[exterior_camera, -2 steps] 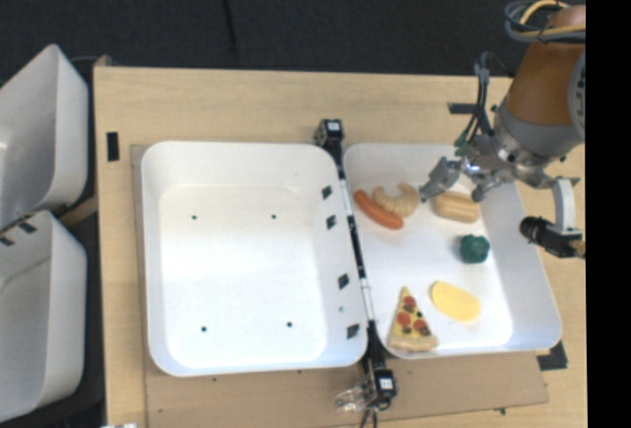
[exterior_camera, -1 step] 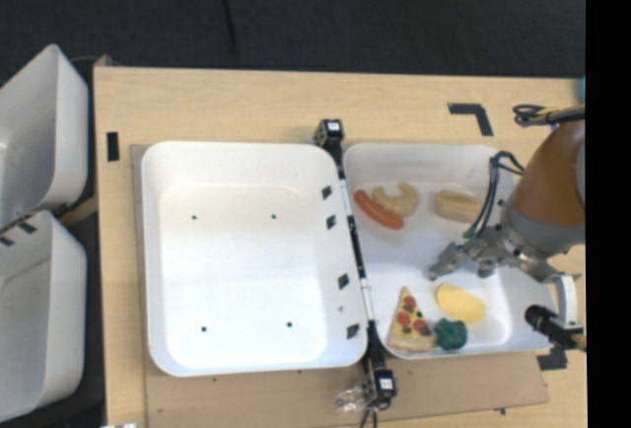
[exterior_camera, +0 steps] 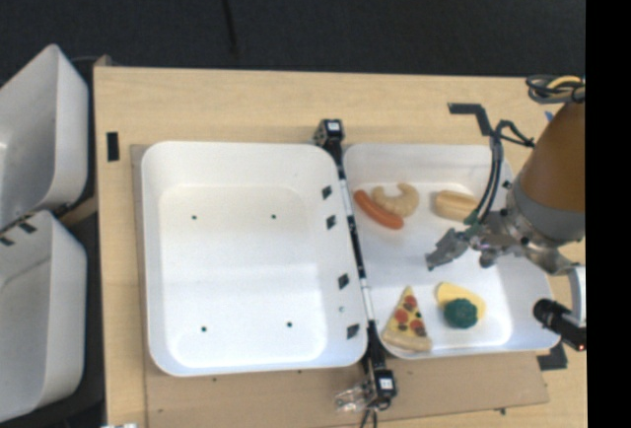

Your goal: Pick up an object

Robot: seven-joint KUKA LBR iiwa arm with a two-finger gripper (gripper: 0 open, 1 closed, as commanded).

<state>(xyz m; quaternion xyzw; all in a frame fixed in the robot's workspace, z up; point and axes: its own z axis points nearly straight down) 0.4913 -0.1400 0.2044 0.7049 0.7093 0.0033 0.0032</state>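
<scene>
Right bin (exterior_camera: 493, 342): hot dog (exterior_camera: 379, 209), croissant (exterior_camera: 402, 196), bread roll (exterior_camera: 455, 206) along far side; pizza slice (exterior_camera: 408, 321), yellow-green toy (exterior_camera: 459, 305) near front. Left bin (exterior_camera: 158, 219): bare. Gripper (exterior_camera: 461, 249): hovers mid-bin between the two rows, fingers apart, nothing between them. Step judged: approach, no pick made. Next: choose target, likely yellow-green toy or bread roll, centre over it, descend, clench.

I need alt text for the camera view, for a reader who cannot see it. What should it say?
The gripper hovers over the right bin, among toy foods: a sausage, a croissant, a bread roll, a pizza slice and a yellow and green piece. The left bin lies beside it.
</scene>
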